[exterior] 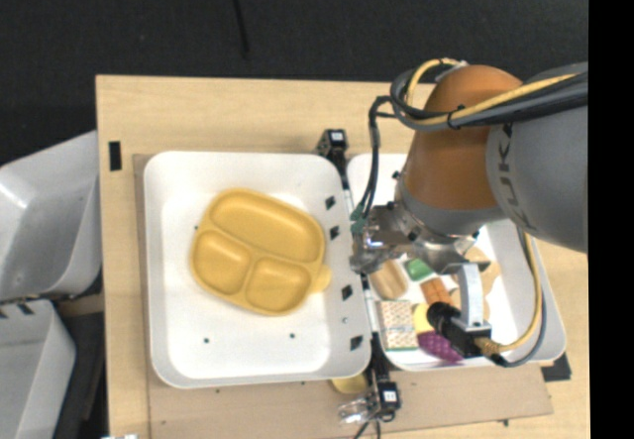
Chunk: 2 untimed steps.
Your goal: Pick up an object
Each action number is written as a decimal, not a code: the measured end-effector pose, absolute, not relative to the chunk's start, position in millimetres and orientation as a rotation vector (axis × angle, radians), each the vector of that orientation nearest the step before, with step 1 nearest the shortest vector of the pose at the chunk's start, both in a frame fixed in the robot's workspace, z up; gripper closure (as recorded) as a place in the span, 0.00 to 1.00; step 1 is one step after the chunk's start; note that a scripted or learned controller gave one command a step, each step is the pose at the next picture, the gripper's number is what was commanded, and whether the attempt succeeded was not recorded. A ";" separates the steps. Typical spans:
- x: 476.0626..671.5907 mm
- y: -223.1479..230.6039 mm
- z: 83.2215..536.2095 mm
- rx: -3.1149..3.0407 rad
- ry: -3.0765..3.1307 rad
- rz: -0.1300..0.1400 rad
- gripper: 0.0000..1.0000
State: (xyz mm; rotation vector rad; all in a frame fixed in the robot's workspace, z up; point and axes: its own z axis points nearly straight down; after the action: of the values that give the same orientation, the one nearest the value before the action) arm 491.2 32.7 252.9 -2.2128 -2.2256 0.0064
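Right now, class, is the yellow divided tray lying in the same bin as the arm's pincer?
No, the yellow tray lies alone in the left bin, while the arm reaches down into the right bin.

Bright even light, soft shadows, slightly blurry, dark bkgd.

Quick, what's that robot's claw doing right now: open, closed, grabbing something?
Gripper: down in the right white bin among small objects; open or shut cannot be told.

We see a yellow divided plate [260,251] in the white left bin [168,328], on a pale wood bench [218,110]. Under the grey arm [540,169] with its orange band [451,145], the right bin [550,328] holds a green piece [419,269], a purple one [439,346], a tan one [388,280] and what may be a checked card [398,323].
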 end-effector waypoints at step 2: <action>491.1 109.0 534.7 -2.221 -2.235 -0.022 1.00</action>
State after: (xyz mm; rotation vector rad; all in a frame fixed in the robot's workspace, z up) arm 491.1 109.0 534.7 -2.2214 -2.2348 -0.0218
